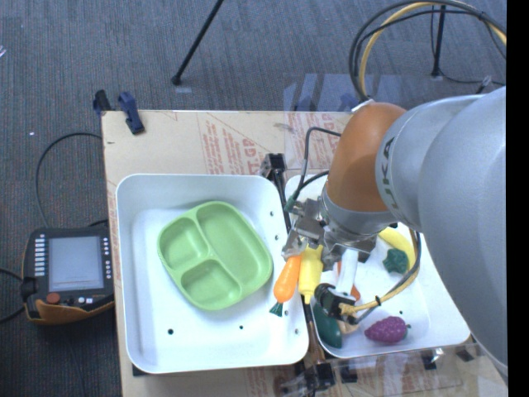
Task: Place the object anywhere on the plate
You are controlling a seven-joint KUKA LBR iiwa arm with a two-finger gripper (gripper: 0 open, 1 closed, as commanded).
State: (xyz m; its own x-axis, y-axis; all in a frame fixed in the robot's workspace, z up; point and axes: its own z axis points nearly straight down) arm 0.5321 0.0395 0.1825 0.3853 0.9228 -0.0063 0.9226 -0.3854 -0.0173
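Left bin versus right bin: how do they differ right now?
The left bin holds a green sectioned plate; the right bin holds toy food, including purple grapes. The left bin lies in open view; the arm covers much of the right bin. Both are shallow and white.

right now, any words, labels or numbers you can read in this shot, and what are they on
Nothing reads clearly.
Red print on the cardboard sheet under the bins: upside down and blurred, unreadable.
Dark lettering on the arm's grey casing: sideways, too blurred to read.
Screen of the handheld pendant: washed out, no text legible.
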